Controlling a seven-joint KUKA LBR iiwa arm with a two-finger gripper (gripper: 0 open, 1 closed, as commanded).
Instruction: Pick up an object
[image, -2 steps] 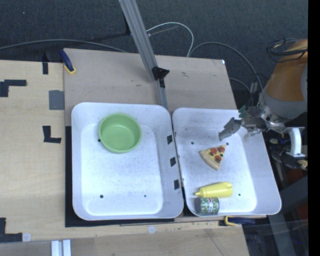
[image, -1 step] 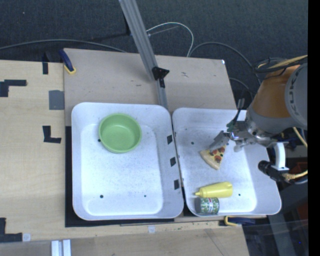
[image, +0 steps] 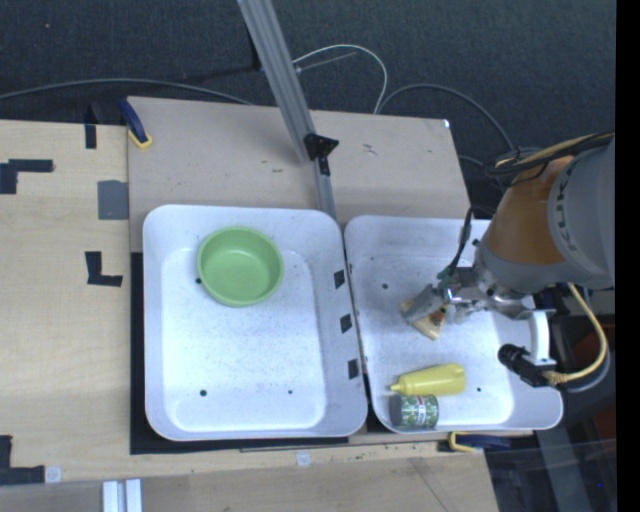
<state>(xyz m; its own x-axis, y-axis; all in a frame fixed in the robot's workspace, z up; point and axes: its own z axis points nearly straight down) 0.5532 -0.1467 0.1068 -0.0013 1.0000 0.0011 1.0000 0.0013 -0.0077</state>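
Arm reaches in from the right, wrist bent low over the right bin (image: 400, 240). Tool (image: 428, 312) sits at a small tan object (image: 431, 323) mid-bin; finger state cannot be told. Yellow bottle (image: 430, 380) and green can (image: 414, 410) near front wall. Green bowl (image: 239, 265) in left bin (image: 250, 400).

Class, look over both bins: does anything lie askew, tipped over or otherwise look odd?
Two things lie tipped in the right bin: the yellow bottle lies on its side, and the green can lies against the near rim just below it. The green bowl in the left bin sits upright. Nothing looks spilled or damaged.
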